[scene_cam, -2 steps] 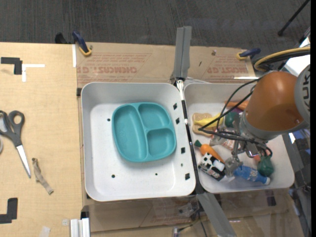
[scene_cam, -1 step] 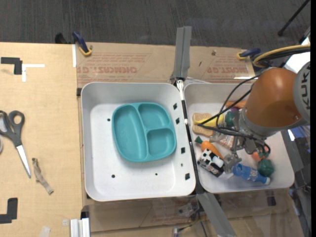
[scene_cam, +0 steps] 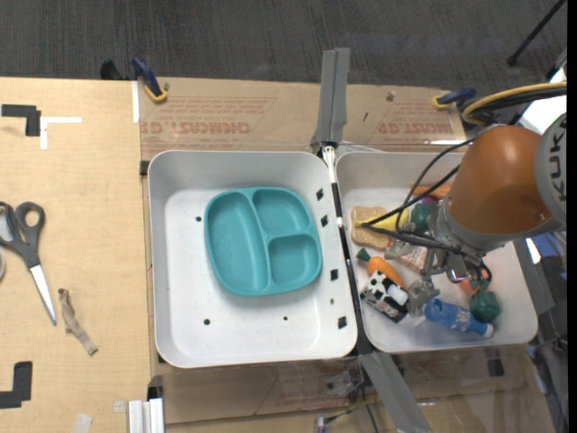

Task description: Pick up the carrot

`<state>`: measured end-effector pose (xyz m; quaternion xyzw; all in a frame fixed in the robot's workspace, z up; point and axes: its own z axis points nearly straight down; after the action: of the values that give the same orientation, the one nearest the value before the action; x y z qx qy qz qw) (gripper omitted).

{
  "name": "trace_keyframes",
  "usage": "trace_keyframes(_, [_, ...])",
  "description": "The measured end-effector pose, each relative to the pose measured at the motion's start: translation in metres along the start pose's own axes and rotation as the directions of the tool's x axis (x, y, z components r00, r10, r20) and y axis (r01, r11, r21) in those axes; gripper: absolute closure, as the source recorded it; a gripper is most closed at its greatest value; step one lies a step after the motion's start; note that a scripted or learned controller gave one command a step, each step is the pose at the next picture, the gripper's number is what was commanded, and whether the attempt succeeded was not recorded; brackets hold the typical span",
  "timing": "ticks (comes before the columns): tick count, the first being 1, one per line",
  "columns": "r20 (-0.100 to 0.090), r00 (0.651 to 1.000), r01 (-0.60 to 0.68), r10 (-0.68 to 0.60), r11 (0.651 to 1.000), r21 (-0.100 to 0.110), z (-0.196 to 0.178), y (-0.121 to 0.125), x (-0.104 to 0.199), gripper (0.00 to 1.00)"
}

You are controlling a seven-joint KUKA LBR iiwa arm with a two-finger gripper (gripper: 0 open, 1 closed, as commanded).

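Nearest the camera, along the front of the right bin (scene_cam: pixel 505 336), lie a blue toy (scene_cam: pixel 448 316), a dark green piece (scene_cam: pixel 485 306) and a black-and-white toy (scene_cam: pixel 384 296). Just behind the black-and-white toy sits the carrot (scene_cam: pixel 380 266), a small orange piece on the bin floor toward the bin's left side, lying free among the clutter. The gripper (scene_cam: pixel 431 273) hangs just to the right of the carrot, low over the toys; whether its fingers are spread or pressed together cannot be told, since the wrist and cables cover them. Farther back, a tan bread-like piece (scene_cam: pixel 367 216) rests near the bin's left wall. The arm's orange band (scene_cam: pixel 500 183) bulks over the bin's middle. In the left bin (scene_cam: pixel 171 269) a teal divided plate (scene_cam: pixel 264 240) lies flat. Scissors (scene_cam: pixel 27 251) lie on the table (scene_cam: pixel 72 197) at far left.
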<state>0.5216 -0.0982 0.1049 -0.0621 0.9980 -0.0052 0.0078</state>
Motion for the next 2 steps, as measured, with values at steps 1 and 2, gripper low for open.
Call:
trace_keyframes(1, [-0.001, 0.997, -0.077, 0.077, 0.997, -0.003, 0.000, -0.002, -0.007, 0.00])
trace_keyframes(2, [-0.002, 0.993, -0.116, 0.116, 0.993, -0.007, 0.001, -0.031, -0.102, 0.00])
